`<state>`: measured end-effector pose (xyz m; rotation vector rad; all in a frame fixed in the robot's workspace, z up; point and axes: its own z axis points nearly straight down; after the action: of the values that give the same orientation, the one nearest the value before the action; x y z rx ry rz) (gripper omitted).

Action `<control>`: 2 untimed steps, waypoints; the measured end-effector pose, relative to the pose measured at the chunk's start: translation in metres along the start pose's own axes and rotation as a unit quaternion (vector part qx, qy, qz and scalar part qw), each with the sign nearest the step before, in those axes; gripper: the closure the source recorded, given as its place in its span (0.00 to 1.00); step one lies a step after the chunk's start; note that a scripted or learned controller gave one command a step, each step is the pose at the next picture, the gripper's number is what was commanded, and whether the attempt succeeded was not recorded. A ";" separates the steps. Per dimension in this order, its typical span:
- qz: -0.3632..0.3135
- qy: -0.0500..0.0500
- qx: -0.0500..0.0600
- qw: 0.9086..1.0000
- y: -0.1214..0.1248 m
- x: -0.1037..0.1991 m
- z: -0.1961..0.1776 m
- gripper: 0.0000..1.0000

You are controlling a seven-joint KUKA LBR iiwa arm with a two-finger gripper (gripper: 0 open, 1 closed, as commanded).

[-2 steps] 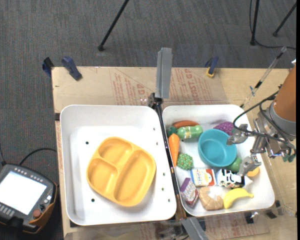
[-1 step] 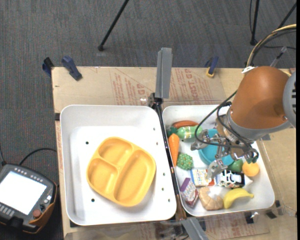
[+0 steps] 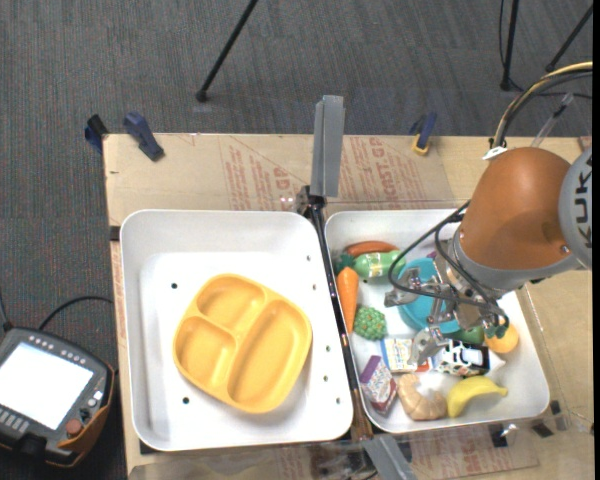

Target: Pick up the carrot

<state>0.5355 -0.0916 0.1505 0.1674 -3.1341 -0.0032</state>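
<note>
Carrot [image 3: 347, 297] lies at right bin's [image 3: 533, 366] left wall, beside green bumpy toy [image 3: 370, 322]. Pincer [image 3: 442, 336] low over mid-bin clutter near milk carton [image 3: 464, 359], apart from carrot; can't tell its opening. Yellow tray [image 3: 242, 341] in left bin [image 3: 150, 258].

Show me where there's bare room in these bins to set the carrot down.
Left bin: bare white floor rings the yellow tray, widest along the back wall. Right bin: crowded, the carrot against its left wall among packed toys, the gripper above them.
</note>
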 end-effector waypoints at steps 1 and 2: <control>-0.132 0.000 0.000 0.991 -0.042 -0.001 0.035 0.00; -0.008 -0.002 -0.001 1.000 -0.074 -0.026 0.034 0.00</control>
<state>0.5691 -0.1620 0.1165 0.1942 -3.1366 -0.0078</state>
